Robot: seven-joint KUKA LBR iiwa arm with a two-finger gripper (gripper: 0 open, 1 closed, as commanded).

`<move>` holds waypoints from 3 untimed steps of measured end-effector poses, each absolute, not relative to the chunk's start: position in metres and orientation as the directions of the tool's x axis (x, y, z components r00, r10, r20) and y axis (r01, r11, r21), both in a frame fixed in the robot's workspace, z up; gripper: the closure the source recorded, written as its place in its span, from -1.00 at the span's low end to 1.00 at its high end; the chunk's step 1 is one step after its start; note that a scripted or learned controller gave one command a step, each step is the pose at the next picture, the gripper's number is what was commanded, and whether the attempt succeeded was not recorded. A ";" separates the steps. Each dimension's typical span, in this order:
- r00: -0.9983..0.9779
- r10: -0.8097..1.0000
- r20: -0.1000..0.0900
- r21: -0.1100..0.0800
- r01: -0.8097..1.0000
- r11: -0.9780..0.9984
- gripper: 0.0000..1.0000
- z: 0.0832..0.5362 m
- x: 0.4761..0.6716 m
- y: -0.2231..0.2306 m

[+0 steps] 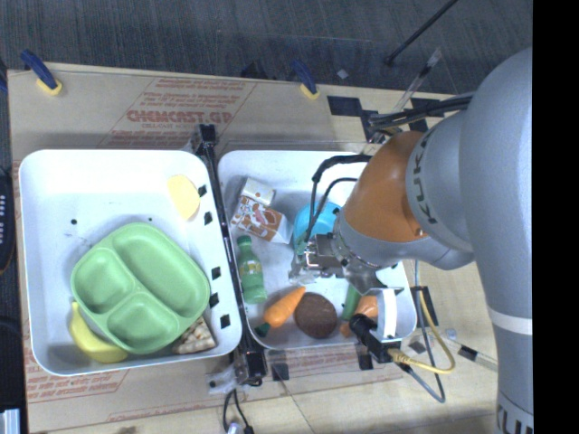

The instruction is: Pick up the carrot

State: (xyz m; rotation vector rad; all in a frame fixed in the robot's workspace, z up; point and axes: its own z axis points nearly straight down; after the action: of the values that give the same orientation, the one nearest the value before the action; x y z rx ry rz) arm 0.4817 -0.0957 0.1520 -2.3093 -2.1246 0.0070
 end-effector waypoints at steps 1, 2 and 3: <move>0.083 0.997 -0.001 -0.006 0.997 -0.083 -1.00 0.152 0.482 -0.096; -0.058 0.998 -0.012 0.001 0.998 0.058 -1.00 0.093 0.477 -0.112; -0.069 0.998 -0.004 -0.007 0.998 0.069 1.00 0.101 0.477 -0.110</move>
State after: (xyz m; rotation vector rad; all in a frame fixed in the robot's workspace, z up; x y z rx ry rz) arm 0.4768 -0.1095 0.1015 -2.1420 -2.2957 0.0125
